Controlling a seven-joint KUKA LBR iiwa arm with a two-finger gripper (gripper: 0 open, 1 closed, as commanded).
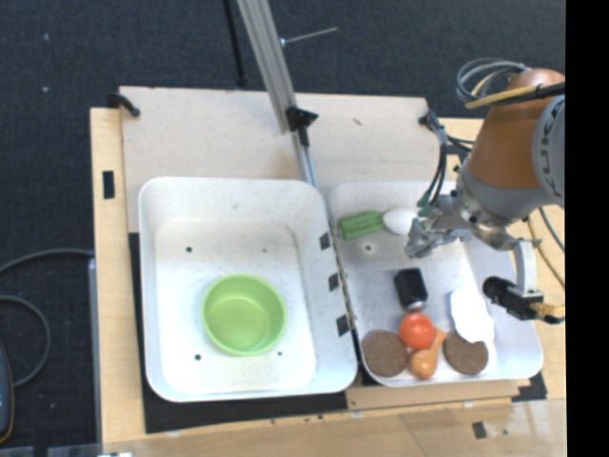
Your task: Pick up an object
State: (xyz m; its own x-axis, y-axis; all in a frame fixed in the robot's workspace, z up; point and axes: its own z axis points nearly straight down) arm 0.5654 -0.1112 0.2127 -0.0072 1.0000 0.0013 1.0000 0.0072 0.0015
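1. My pincer hangs over the upper part of the right-hand shallow white bin, below my grey wrist with its orange band. From this slant I cannot tell whether it is released or clenched, and I see nothing clearly caught in it.
2. Just to its left lies a brush-like thing with a green ribbed handle and a white rounded end; the white end sits near my pincer, though I cannot tell whether they touch.
3. Below my pincer, apart from it, a small black block rests on the bin floor.
4. Further down, a red-orange round ball sits between two flat brown discs, one to its left and one to its right. An orange carrot-shaped piece lies just beneath the ball.
5. A white oblong lump rests above the right disc, near the bin's right wall.
6. The left-hand shallow white bin holds a lime-green plastic bowl, upright, well apart from me.
7. A slanted metal pole rises behind the bins.
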